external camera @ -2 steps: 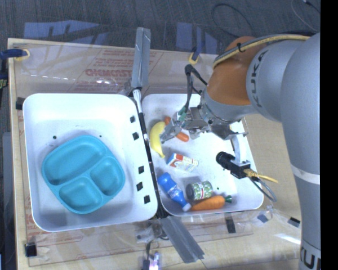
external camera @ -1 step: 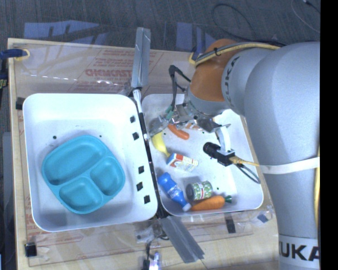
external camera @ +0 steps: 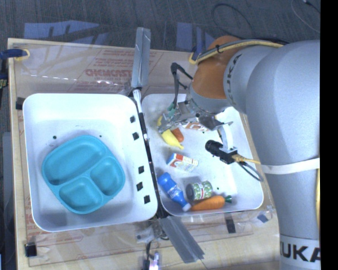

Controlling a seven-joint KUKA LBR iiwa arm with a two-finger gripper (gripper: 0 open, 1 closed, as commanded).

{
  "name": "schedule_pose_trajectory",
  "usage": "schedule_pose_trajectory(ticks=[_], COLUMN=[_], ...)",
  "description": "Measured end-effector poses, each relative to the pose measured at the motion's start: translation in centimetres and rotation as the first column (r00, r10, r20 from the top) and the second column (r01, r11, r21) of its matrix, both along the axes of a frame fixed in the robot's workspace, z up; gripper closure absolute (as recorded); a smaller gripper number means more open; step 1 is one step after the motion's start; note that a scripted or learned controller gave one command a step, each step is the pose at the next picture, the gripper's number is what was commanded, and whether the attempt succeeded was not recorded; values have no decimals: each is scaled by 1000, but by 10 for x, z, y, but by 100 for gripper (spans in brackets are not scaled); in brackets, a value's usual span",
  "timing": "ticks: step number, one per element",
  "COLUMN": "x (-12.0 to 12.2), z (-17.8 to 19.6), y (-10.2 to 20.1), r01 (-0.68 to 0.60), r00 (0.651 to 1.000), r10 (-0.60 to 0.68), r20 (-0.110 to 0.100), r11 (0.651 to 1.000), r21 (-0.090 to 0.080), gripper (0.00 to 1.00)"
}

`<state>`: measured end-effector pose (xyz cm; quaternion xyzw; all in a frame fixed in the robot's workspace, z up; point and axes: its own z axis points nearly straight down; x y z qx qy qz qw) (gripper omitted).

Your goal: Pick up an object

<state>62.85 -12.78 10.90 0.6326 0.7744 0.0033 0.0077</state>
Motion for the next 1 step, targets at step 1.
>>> schedule_pose_trajectory(ticks=[1], x=[-18], z=[115], y=[60], r01=[-48], r00=[999], r10=[48], r20=[-15], r11=[999], r21=[4], gripper=[100])
